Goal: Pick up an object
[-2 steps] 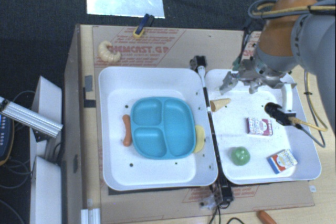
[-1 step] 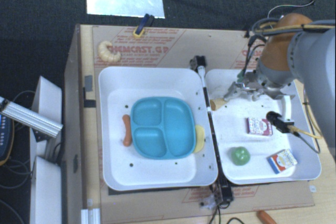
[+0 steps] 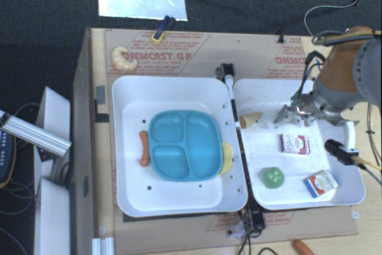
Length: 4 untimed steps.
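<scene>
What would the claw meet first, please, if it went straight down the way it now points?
Probably the bare white floor of the right bin. The claw hangs above it, between the cone and the small pink-and-white box, though depth is hard to judge.

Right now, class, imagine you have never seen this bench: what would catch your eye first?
Most striking is the light blue divided plastic plate in the middle of the left white bin. Next comes the grey arm's orange-banded wrist, its gripper poised over the right white bin, above a small pink-and-white box and a round green fruit.
</scene>
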{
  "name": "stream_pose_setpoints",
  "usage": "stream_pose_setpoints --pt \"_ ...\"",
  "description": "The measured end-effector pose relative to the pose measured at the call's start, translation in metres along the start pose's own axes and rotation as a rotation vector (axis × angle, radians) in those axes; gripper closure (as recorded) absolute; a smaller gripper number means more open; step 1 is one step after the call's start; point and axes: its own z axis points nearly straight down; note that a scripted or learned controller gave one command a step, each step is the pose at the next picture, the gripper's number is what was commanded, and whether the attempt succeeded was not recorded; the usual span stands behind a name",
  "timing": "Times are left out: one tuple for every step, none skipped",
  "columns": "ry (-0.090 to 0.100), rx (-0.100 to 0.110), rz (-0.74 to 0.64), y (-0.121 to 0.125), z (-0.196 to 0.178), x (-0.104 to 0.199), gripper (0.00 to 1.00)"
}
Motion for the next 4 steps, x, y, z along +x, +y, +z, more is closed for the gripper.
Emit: stream_pose_setpoints --pt "0.001 0.001 0.001 -0.045 0.018 -0.031 0.0" --pt "0.002 -0.002 0.0 -0.044 0.007 -0.031 1.0" --pt "0.002 -0.001 -0.002 -0.041 -0.037 0.006 1.0" --pt "0.001 -0.001 -0.003 -0.022 -0.058 -0.001 1.0"
